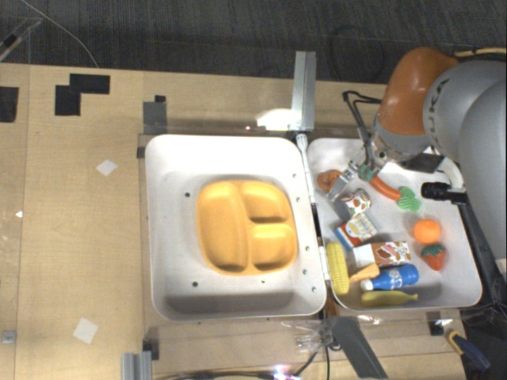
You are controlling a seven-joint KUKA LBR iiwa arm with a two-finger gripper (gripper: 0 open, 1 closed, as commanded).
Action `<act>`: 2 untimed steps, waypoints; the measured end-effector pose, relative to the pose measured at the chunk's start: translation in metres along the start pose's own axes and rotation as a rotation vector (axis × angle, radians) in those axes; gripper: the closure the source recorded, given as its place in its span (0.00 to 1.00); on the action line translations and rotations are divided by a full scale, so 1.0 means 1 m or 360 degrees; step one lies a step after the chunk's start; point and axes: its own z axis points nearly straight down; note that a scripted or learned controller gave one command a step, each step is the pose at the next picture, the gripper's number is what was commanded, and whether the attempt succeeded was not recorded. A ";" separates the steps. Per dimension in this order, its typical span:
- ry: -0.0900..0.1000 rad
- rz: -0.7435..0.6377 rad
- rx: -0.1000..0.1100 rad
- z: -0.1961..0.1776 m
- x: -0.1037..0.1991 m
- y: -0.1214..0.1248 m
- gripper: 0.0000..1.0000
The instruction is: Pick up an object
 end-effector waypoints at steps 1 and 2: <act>-0.0013 -0.0017 -0.0017 -0.013 0.000 0.006 1.00; -0.0004 -0.0019 -0.0013 -0.012 0.002 0.006 0.00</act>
